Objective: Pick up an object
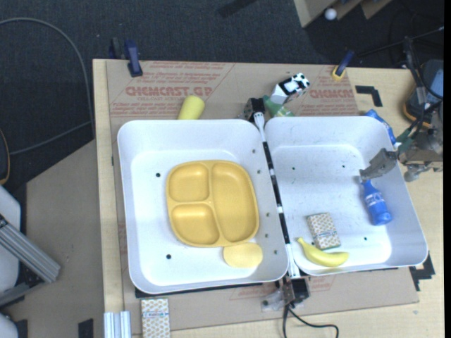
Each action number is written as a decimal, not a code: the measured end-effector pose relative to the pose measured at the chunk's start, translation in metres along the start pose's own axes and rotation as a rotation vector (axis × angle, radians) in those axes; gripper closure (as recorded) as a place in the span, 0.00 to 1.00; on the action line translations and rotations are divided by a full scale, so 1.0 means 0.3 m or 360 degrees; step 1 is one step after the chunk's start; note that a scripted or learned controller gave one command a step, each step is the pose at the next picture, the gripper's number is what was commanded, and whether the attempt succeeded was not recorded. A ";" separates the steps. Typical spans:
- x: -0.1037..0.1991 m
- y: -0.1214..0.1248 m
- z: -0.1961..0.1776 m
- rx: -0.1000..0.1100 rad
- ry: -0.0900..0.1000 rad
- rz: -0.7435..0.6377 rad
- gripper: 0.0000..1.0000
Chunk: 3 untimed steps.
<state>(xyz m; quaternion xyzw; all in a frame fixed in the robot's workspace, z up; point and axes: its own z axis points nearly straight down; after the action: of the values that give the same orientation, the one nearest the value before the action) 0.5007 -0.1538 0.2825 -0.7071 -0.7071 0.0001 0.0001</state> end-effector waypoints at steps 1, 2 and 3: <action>-0.072 0.207 0.151 -0.0003 -0.0002 0.0000 0.00; -0.196 0.319 0.658 -0.0002 0.0003 -0.0004 0.00; -0.217 0.246 0.657 0.0000 0.0014 -0.0007 0.00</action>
<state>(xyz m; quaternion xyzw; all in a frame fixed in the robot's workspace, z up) 0.5744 -0.2188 0.0854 -0.7056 -0.7086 -0.0030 0.0031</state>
